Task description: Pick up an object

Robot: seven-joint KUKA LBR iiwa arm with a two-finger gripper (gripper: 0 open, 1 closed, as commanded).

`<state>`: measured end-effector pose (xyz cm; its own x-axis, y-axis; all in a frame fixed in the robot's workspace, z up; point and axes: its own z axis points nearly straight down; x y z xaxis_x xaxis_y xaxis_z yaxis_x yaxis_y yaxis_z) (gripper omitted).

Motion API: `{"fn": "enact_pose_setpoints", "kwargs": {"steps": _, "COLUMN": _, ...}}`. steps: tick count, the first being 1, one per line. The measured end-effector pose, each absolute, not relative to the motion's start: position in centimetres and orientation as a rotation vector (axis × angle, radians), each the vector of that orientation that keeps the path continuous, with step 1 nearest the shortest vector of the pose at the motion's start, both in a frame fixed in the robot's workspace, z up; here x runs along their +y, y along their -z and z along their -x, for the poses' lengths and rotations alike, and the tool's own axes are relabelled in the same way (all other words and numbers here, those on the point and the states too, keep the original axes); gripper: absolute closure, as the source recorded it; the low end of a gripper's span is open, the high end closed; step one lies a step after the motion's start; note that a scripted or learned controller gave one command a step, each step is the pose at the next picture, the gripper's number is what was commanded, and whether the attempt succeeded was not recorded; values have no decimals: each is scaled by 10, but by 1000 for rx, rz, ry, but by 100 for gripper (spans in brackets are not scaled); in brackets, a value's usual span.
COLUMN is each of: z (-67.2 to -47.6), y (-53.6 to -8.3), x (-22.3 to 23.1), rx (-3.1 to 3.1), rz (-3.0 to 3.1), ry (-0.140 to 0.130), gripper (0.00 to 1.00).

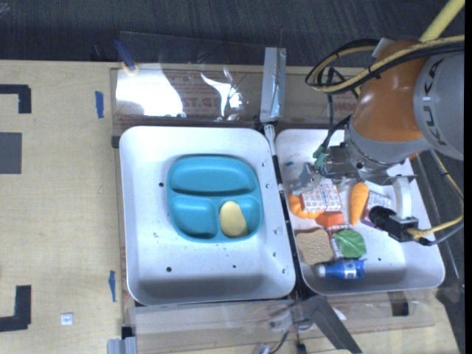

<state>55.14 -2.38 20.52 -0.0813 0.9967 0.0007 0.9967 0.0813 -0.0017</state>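
While gripper (330,169) hangs over right bin (424,271) (grasp unclear) | carrot (358,201) upright, tip down

An orange carrot (358,202) is lying nearly upright in the right bin (424,271), beside a red-and-white packet (322,197). Below them a slice of brown bread (314,245) is lying flat, touching a green leaf (349,241), and a blue bottle (342,270) is lying on its side near the front wall
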Motion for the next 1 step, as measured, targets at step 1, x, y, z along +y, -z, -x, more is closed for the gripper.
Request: {"fn": "enact_pose_setpoints", "kwargs": {"steps": 1, "z": -531, "y": -232, "x": 3, "rx": -2197, "rz": 2246, "ry": 2, "gripper": 100}}
